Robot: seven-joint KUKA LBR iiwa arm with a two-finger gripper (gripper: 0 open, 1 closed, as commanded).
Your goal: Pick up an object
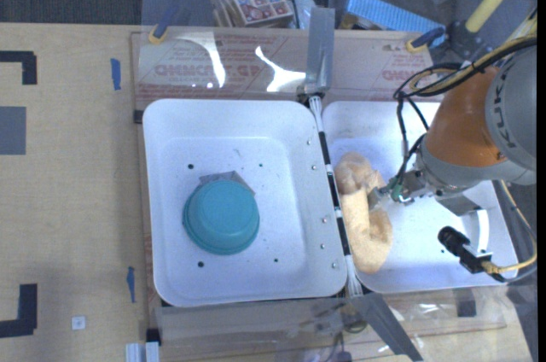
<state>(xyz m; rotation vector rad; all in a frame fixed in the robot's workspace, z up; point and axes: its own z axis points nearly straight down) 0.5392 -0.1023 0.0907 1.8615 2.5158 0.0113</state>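
Since the arm reaches in over the right bin [426,279], the camera view puts the gripper [394,192] just beside the tan plush toy [365,215], at that toy's right flank near its middle. Whether its fingers are apart or together I cannot tell; they are too small and shadowed. The toy lies against the divider between the bins. Far to the toy's left sits a teal bowl [222,218] in the left bin [230,117]. A good grasp would straddle the toy's narrow middle before closing, clear of the divider.
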